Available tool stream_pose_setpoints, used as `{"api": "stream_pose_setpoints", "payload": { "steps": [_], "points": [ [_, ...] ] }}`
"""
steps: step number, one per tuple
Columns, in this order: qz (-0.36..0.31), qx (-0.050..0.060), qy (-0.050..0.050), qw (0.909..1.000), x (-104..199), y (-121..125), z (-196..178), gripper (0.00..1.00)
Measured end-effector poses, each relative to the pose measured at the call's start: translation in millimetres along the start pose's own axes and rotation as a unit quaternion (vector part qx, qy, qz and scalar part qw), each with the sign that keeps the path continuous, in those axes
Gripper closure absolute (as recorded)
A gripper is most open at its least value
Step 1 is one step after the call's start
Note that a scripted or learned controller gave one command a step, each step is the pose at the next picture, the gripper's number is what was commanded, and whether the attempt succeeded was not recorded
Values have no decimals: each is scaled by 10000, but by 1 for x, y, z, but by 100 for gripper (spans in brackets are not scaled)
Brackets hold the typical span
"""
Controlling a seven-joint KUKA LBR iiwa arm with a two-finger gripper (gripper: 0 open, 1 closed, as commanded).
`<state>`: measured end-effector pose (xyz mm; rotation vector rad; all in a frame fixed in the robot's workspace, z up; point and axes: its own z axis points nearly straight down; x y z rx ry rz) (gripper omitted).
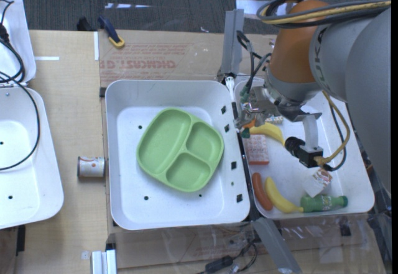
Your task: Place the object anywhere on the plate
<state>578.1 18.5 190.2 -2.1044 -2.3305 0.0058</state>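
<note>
Green, three-compartment plastic plate (180, 150) lies in the left white bin (118, 161). To the plate's right, in the right white bin (354, 173), the pincer (252, 114) hangs low at the bin's left wall, just beside a yellow toy banana (268, 132); I cannot tell its state. Beyond the plate's lower right lie a second yellow banana (280, 199), a red sausage-shaped toy (261, 192) and a green bottle (323, 203).

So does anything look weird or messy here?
A small silver can lies tipped on its side on the wooden bench, outside both white bins. The green divided plate sits at a slant in the left bin.
</note>
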Motion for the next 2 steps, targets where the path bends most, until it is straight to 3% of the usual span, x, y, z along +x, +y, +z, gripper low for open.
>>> {"api": "stream_pose_setpoints", "payload": {
  "steps": [1,2],
  "points": [
    [587,12,-2,9983,94,6,36,100],
    [590,6,-6,9983,93,7,36,0]
  ]
}}
